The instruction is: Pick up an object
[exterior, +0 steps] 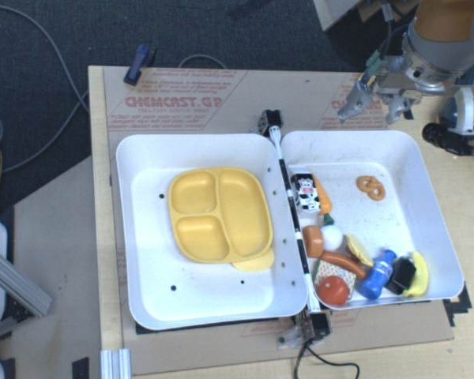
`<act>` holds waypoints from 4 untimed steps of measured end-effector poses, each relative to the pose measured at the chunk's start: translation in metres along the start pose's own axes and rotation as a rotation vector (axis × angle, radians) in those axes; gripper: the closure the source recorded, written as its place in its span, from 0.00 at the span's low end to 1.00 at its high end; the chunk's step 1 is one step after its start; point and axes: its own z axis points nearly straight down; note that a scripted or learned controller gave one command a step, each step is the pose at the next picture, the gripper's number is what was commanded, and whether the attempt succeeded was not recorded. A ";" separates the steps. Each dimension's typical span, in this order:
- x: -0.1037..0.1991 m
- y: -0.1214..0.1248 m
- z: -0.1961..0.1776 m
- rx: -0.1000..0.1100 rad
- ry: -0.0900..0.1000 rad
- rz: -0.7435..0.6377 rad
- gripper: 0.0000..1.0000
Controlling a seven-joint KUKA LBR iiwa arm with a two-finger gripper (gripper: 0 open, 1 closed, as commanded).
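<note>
Nothing was picked yet: your gripper (373, 101) hung with fingers spread wide and bare above the right white plastic bin (434, 188); next you'd lower onto the small brown pretzel (370, 186).

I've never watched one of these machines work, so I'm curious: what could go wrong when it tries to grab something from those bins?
1. Most toys in the right bin are heaped in its near corner: a tomato, blue bottle and banana lie touching, so the claw may catch two or knock one aside.
2. The pretzel lies flat and alone; it may be too low to pinch.
3. The yellow tray in the left bin looks too wide to grip.
</note>
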 end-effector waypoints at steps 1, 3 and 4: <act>0.046 -0.024 0.091 0.002 0.001 -0.001 0.00; -0.009 -0.149 0.192 0.000 0.001 0.001 0.00; -0.027 -0.174 0.192 0.000 0.001 0.001 0.00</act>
